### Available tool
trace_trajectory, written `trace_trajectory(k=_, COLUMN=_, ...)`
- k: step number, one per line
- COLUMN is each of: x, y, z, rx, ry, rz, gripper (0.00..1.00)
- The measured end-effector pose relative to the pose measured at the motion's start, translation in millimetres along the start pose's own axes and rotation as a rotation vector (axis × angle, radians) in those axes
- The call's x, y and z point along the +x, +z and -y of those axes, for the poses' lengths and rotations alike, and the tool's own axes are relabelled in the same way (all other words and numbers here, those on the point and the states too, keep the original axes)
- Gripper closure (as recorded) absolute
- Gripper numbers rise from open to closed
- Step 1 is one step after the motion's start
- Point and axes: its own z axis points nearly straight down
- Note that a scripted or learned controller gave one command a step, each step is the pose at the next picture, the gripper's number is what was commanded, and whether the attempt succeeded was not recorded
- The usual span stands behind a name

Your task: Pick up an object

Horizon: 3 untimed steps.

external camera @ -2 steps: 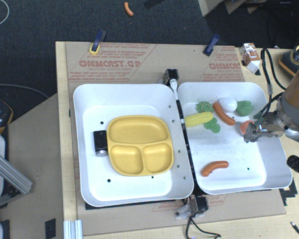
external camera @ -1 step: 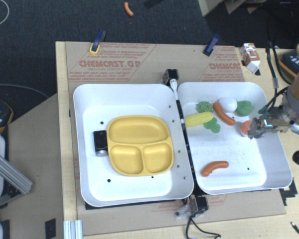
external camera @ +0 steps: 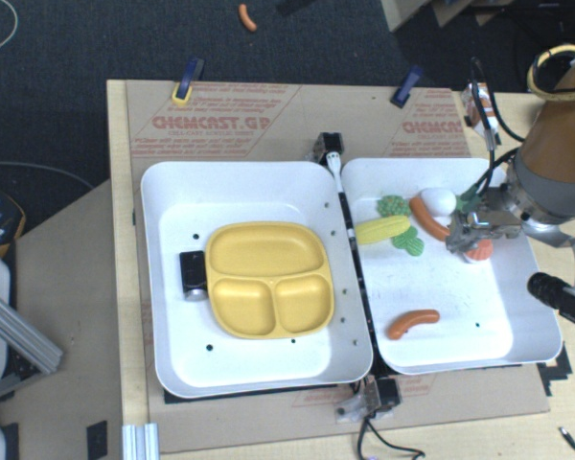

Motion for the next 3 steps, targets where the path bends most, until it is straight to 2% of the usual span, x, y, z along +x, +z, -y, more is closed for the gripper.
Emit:
trace_trajectory(k=2, x=100, y=24, z=-33, rx=0.001, ry=0.0, rz=-0.001, gripper=1.0)
trace_trajectory(k=3, x=142, y=17, z=-56, rx=0.0, ry=0.001, rz=-0.001, gripper=1.0)
